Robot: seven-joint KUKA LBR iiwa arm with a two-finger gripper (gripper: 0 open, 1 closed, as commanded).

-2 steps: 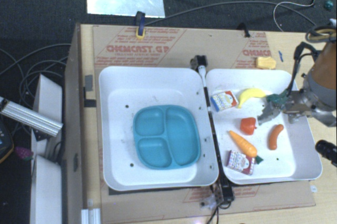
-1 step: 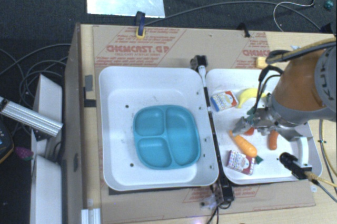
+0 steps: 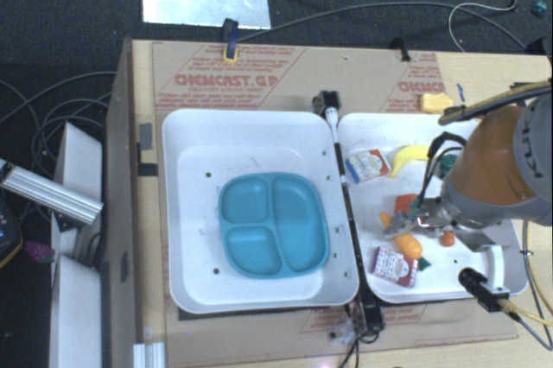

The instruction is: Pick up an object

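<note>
The right bin (image 3: 518, 276) holds several small items. A white and red carton (image 3: 367, 165) lies at its back left, with a yellow banana (image 3: 411, 155) beside it. A red block (image 3: 405, 204) sits mid-bin. An orange piece (image 3: 409, 245) and a red and white pouch (image 3: 395, 266) lie near the front left. My gripper (image 3: 403, 223) hangs low over the bin's middle, between the red block and the orange piece. Its grey body hides what lies right beneath it. A small orange bit (image 3: 447, 239) shows under the wrist.
The left bin (image 3: 194, 142) holds a blue divided plate (image 3: 274, 224). A divider rail (image 3: 343, 185) runs between the bins. The arm's orange band (image 3: 488, 163) covers the right bin's right side. A yellow block (image 3: 435, 103) lies on the cardboard behind the bins.
</note>
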